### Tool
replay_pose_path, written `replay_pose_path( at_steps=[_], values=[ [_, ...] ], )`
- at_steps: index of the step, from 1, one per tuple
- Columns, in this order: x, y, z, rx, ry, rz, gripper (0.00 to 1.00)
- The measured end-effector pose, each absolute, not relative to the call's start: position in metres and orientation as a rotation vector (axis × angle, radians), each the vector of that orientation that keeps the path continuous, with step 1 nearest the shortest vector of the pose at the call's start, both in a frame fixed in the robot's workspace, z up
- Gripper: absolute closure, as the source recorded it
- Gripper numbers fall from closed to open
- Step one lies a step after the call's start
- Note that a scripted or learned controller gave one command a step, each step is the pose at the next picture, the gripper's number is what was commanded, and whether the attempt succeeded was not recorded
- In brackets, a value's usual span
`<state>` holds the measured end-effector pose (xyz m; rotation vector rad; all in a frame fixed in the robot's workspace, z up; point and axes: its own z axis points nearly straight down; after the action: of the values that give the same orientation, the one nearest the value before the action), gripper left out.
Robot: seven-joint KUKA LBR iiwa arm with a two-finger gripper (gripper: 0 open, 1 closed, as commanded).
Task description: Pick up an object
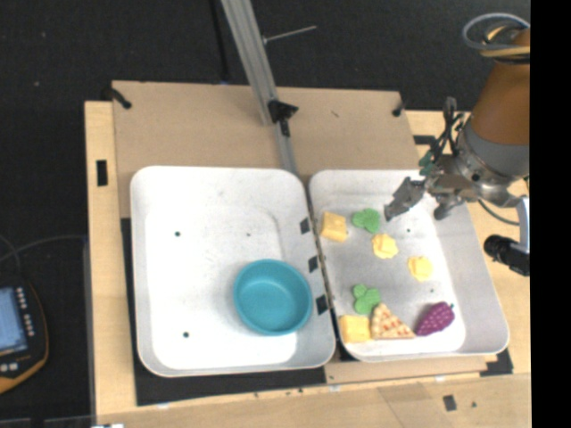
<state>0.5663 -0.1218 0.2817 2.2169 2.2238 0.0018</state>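
Note:
My gripper (419, 203) hangs over the upper right part of the right bin (473, 275), its two dark fingers spread apart with nothing between them. Below it lie small toy foods: a yellow cheese block (335, 227), a green piece (366, 220), a yellow piece (384, 246) and another yellow piece (419, 267). Toward the front of the bin lie a second green piece (364, 299), a yellow block (354, 329), a pizza slice (389, 323) and purple grapes (434, 317).
The left bin (178, 212) holds a blue bowl (271, 296) near its front right corner. A slanted metal pole (254, 56) rises behind the bins. A handheld pendant (16, 324) lies at the far left, off the bench.

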Motion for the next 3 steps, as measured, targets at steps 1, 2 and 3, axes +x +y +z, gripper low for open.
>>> replay_pose_path(
  at_steps=[1, 2, 3],
  values=[
    [0.566, -0.122, 0.282, 2.219, 2.222, 0.003, 0.0],
    [0.567, -0.127, 0.219, 2.225, 2.221, -0.007, 0.0],
    [0.563, -0.131, 0.176, 2.224, 2.221, -0.006, 0.0]
  ],
)
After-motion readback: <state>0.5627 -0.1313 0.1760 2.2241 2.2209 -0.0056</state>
